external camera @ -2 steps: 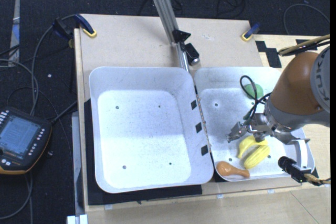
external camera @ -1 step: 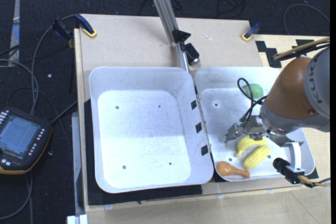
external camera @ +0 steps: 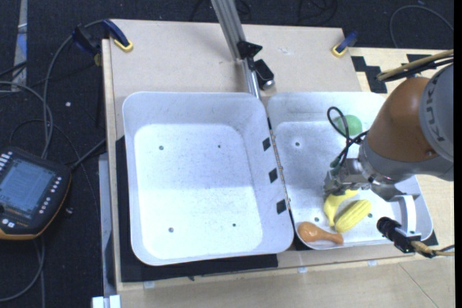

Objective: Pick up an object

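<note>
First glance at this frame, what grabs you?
The grey arm with its orange band reaching in from the right, its hand low over the right bin. Beneath it sits a cluster of yellow objects, with an orange pear-shaped object at the bin's near edge and a green ball farther back.

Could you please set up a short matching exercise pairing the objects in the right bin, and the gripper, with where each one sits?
Things:
1. green ball
2. orange object
3. yellow objects
4. gripper

Places:
A. at the right bin's near edge, close to the divider
B. just above the yellow objects
C. towards the far side, partly behind the arm
D. near side of the bin, right of the orange object

Pairs: 1-C, 2-A, 3-D, 4-B
</note>
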You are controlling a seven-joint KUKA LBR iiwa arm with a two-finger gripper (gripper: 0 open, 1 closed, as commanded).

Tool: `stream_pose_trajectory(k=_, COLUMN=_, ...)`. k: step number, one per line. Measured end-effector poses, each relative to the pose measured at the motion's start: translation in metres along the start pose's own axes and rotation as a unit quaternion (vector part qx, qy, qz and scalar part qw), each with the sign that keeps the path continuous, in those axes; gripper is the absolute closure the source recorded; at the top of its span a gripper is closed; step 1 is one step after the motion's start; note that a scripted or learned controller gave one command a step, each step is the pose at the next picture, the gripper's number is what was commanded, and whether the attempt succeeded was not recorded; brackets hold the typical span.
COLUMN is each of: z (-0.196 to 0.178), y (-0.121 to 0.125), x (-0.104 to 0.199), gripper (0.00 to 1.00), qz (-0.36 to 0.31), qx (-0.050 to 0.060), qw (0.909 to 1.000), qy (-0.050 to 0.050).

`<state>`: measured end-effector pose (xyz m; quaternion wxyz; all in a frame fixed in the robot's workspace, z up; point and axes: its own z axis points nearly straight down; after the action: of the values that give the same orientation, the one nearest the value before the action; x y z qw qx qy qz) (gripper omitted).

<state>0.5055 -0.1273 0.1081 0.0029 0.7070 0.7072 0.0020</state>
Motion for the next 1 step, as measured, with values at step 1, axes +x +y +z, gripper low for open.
stream_pose_trajectory(k=1, z=-0.0446, y=0.0053, x=-0.0059, gripper=1.00, qz=0.000, qx=0.001, qw=1.0000, qy=0.000)
